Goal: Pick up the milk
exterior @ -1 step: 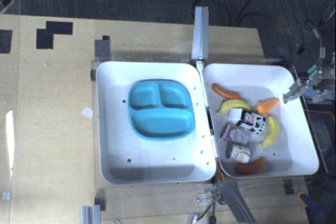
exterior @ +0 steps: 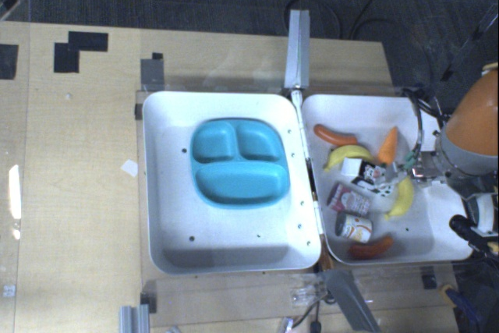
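The milk, a small white carton with black patches, lies near the middle of the right bin, between two bananas. My arm comes in over the bin's right side, its orange band above the wrist. The gripper hangs just right of the milk, beside the lower banana and under the carrot. Nothing shows between the gripper and the milk but a narrow gap.
The right bin also holds a sausage, a curved banana, a purple packet, a small can and another sausage. A blue divided plate lies in the left bin.
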You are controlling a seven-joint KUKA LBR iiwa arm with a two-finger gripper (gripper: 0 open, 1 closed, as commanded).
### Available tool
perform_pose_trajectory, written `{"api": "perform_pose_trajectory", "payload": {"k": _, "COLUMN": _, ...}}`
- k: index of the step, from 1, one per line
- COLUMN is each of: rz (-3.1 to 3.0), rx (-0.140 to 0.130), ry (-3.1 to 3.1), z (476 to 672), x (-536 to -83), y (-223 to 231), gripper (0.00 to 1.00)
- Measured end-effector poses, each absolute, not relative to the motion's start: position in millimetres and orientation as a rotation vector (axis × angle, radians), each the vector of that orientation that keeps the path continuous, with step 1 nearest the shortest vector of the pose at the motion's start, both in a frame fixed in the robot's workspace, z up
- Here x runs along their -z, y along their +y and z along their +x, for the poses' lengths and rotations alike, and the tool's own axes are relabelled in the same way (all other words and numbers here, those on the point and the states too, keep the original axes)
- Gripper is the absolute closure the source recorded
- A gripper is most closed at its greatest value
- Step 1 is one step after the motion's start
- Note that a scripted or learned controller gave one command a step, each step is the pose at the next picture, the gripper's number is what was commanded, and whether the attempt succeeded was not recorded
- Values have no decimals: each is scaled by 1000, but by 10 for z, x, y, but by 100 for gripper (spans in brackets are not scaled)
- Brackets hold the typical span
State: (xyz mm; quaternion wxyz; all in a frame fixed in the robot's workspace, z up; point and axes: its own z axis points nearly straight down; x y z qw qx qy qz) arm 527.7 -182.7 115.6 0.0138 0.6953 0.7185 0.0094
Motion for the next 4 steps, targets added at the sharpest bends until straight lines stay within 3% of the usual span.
{"api": "perform_pose_trajectory", "payload": {"k": 1, "rz": 2290, "rx": -23, "ry": 2115, "z": 4985, "x": -938, "y": -1372, "gripper": 0}}
{"api": "perform_pose_trajectory", "payload": {"k": 2, "rz": 2291, "rx": -6, "ry": 2143, "z": 5061, "x": -1307, "y": -1299, "gripper": 0}}
{"api": "perform_pose_trajectory", "payload": {"k": 3, "rz": 2129, "rx": -5, "ry": 2304, "z": 5659, "x": -1586, "y": -1087, "gripper": 0}}
{"api": "perform_pose_trajectory", "payload": {"k": 4, "rz": 2273, "rx": -4, "ry": 2164, "z": 5701, "x": -1851, "y": -561, "gripper": 0}}
